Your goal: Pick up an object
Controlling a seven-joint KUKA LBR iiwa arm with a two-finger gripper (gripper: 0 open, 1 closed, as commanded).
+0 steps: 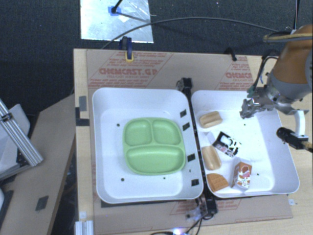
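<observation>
The claw [246,109], its grip state impossible to tell, hangs above the right bin [279,153], just right of the bread roll [210,119] whose long axis runs roughly left-right

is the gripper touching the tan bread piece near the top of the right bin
Apart. The camera view shows bare white bin floor between the gripper and the tan bread piece.

Left bin [105,131]: green tray [154,146] fills the middle; bare floor along the walls.
Right bin [281,177]: items crowd its left side beside the divider; its right half lies open.
Hand [247,109]: over open floor near the far wall.
</observation>
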